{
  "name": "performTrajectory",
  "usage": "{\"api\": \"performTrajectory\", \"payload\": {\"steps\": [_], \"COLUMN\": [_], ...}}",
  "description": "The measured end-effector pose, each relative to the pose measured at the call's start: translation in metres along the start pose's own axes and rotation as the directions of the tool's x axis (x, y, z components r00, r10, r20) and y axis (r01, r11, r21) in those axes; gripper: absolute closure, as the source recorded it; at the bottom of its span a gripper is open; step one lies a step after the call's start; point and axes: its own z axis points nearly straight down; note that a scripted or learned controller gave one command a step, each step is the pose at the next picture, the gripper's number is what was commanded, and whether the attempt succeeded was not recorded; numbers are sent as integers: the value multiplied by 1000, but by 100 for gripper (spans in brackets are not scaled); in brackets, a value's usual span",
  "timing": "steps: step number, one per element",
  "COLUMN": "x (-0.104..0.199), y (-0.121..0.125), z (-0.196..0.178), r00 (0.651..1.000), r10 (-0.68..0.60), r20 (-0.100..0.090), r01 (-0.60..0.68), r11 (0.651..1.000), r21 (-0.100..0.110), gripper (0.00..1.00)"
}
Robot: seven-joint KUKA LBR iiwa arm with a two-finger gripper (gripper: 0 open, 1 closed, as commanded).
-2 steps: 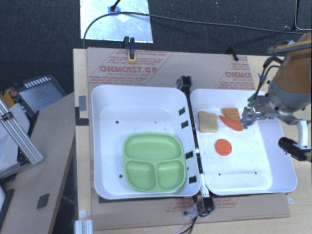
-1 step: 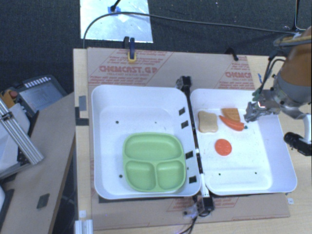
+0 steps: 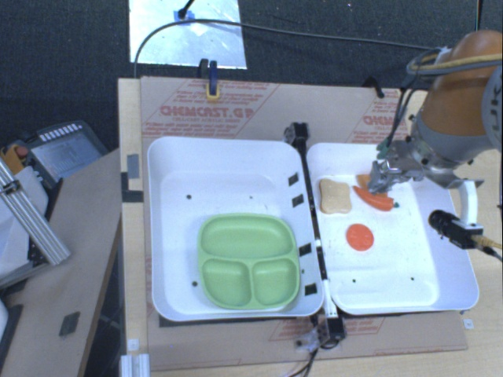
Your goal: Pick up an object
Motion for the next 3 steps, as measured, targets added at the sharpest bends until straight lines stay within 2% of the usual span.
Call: {"api": "performTrajectory", "payload": {"steps": [1,2,3], "x": [46,105,160], "y": [-6,-4,-1], "z": [7,1,17], "r00": [1000,1000,1000], "r10": [1,-1,0], "r20": [0,-1,-1], "r01": [-1,1,0], "r11": [1000,1000,1000], "r21": [2,1,3], "gripper": [100,100,100]}}
